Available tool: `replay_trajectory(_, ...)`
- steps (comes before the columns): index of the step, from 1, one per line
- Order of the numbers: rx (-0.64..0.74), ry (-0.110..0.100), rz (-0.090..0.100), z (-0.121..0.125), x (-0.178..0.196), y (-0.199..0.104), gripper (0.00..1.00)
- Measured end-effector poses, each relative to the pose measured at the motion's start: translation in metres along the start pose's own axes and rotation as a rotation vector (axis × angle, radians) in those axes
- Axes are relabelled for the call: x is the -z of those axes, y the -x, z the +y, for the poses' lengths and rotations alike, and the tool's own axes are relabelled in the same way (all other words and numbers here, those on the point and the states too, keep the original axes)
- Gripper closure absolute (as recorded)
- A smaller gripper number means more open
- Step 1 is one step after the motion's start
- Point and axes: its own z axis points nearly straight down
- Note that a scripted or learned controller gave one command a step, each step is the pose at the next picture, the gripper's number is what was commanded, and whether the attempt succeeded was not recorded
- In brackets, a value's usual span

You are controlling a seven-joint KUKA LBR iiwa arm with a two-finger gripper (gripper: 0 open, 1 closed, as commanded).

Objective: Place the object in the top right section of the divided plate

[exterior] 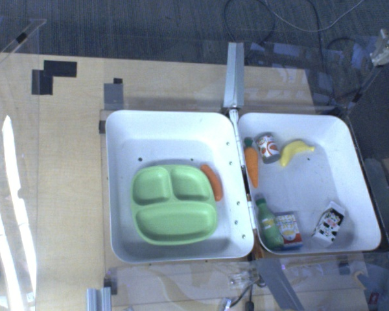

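A green divided plate lies in the left bin, with two small sections at the top and one wide section at the bottom. An orange sausage-shaped toy rests against the plate's right rim, just outside the top right section. The right bin holds a carrot, a small can, a yellow banana, a green bottle, a small colourful box and a black-and-white carton.
A metal post stands behind the seam between the two bins. Cables loop over the dark floor at the back right. Light wooden bench surface spreads to the left of the bins.
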Motion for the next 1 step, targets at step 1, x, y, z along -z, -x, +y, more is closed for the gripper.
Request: replay_trajectory(1, 0.007, 0.013, -0.006, 0.0028, 0.0136, -0.0011, 1.00)
